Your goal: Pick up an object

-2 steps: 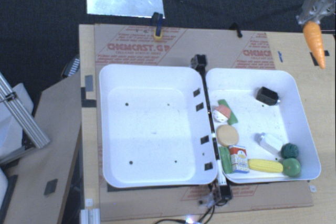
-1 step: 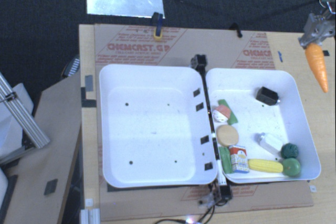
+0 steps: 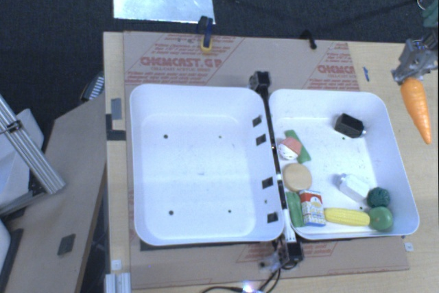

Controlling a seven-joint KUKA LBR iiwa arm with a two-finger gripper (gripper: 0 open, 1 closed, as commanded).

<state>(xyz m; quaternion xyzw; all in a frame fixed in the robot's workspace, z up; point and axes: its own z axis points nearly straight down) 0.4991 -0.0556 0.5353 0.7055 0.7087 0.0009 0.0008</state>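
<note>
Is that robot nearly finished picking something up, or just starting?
The pick looks done: an orange carrot hangs from the gripper at the view's right edge, above the bench. The corn, black block and other items lie in the right bin.

I see the right bin (image 3: 384,147) holding a block (image 3: 348,125) far, a corn cob (image 3: 346,217) near; the left bin (image 3: 158,113) sits beside it.

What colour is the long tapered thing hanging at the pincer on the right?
Orange: it looks like a toy carrot, seen in the camera view just below the pincer.
</note>
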